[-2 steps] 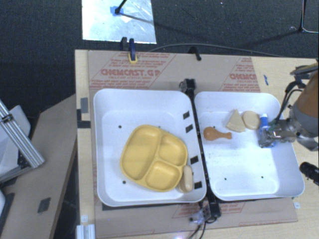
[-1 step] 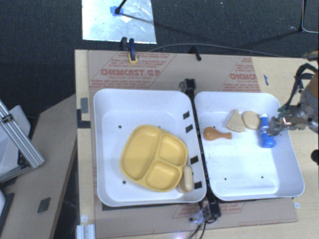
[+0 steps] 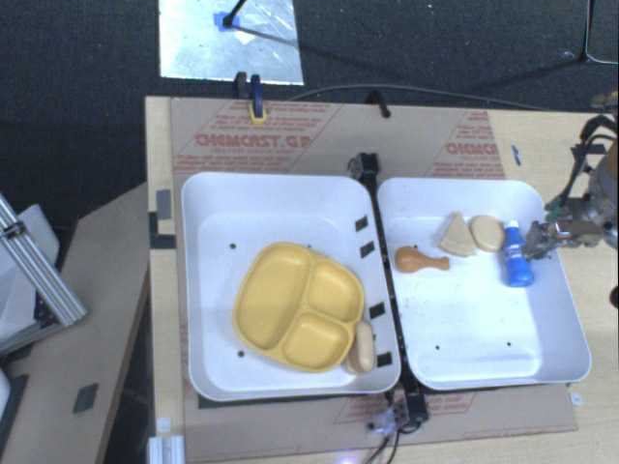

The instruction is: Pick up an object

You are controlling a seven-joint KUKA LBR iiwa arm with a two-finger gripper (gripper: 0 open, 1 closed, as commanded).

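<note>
Cardboard-covered bench [image 3: 290, 129] bearing two white bins.
Left bin [image 3: 208, 259]: yellow divided tray [image 3: 295, 307]. Right bin [image 3: 484, 356]: blue bottle [image 3: 516, 256] beside the gripper [image 3: 542, 236], whose grip I cannot tell; orange drumstick toy [image 3: 421, 259] at centre-left.

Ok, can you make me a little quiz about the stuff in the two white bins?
1. True or false: the yellow tray lies in the left bin.
2. Which thing is nearest the gripper? A) the blue bottle B) the orange drumstick toy C) the yellow tray
3. Fill in: the yellow tray has ___ compartments.

Key: 1 true. 2 A. 3 three.
</note>
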